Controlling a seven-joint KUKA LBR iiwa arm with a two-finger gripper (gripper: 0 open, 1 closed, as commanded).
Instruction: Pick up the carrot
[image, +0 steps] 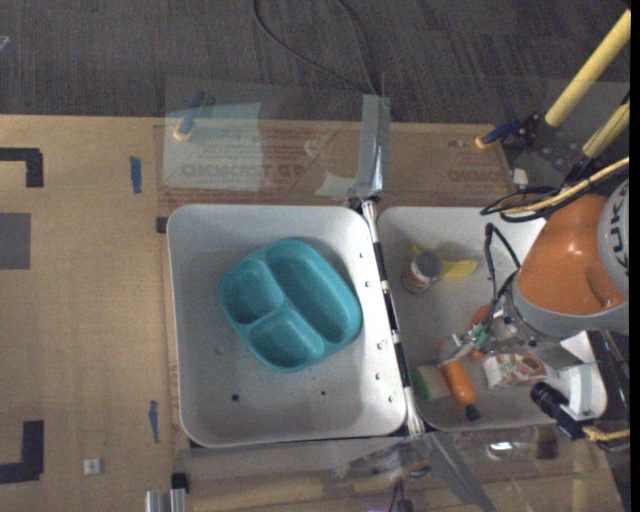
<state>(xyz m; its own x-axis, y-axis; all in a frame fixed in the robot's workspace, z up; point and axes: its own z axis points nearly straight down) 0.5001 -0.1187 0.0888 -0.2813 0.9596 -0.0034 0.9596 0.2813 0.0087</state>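
Carrot (459, 381), smooth tapered orange, lies beside tool (478, 345) in right bin (395, 240).

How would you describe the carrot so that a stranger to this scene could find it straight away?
Start at the right-hand bin of the two white ones, where the grey and orange arm reaches in. Look to its front edge, below the gripper. The carrot is the small orange stick with a dark green end, unlike the yellow piece and the small jar farther back.
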